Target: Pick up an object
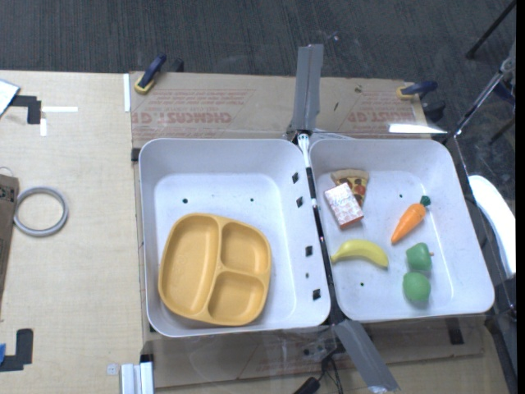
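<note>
The toys lie in the right bin [459, 179]: a carrot [408, 222], a banana [359, 254], a small box [344, 204] on a pizza slice [351, 178], and two green fruits [418, 257] near each other. The left bin [156, 179] has a yellow plate [216, 268]. I cannot tell how the fingers are set. The carrot looks like the best pick, since it lies apart from the rest. Come straight down over its middle, fingers across the thin way, then squeeze and lift slowly. The round fruits may roll away.

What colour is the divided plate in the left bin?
Yellow-orange; the divided plate shows plainly in the camera view.
</note>
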